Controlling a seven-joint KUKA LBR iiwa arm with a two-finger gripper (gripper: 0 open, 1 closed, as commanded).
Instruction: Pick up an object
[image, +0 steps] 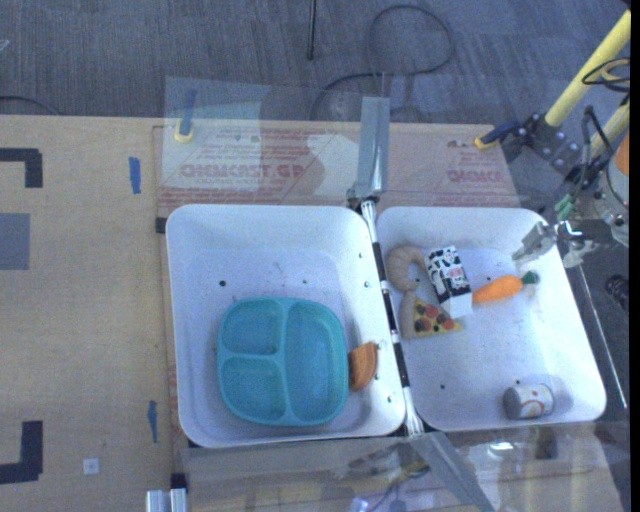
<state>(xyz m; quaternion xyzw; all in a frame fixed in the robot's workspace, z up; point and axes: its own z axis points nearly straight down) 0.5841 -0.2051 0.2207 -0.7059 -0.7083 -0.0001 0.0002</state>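
The right bin (560, 350) holds a toy carrot (500, 289), a black-and-white carton (449, 272), a beige ring-shaped pastry (403, 265), a pizza slice (432, 319) and a grey can-like toy (528, 400). My gripper (548, 241) hangs over that bin's upper right rim, just up and to the right of the carrot's green tip. Nothing shows in its grasp. In the left bin (200, 250) lie a teal divided plate (283, 361) and, at the plate's right edge, a small orange toy (363, 365).
A metal divider (372, 150) runs up from between the two bins. Yellow and black cabling (585, 80) sits behind the arm at the top right. The wooden bench (80, 300) stretches to the left of the bins.
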